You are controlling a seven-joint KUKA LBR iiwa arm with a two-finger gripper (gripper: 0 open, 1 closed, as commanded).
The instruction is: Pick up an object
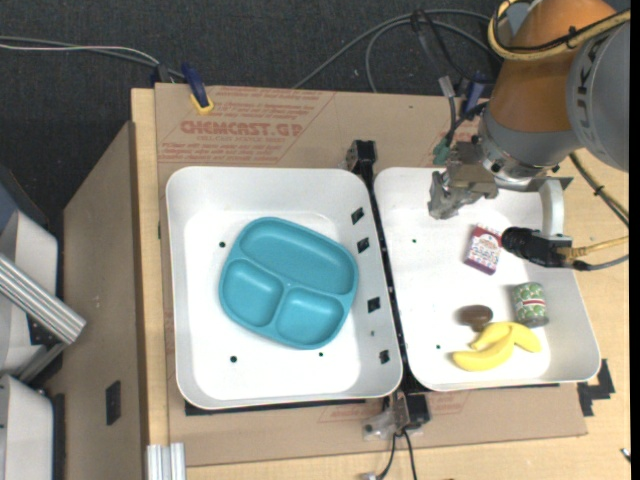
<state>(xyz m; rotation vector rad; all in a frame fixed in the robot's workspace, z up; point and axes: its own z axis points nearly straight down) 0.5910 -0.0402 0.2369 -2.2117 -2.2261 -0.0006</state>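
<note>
The pincer [447, 200] hangs over the upper part of the right bin [432, 323], and I cannot tell whether it is open or closed; nothing shows in its grasp. Lying in that bin are a small purple packet [483, 250], a green can [530, 304], a brown round object [475, 316] and a yellow banana [497, 347] near the front edge. A blue divided plate [288, 281] sits in the left bin [200, 368].
</note>
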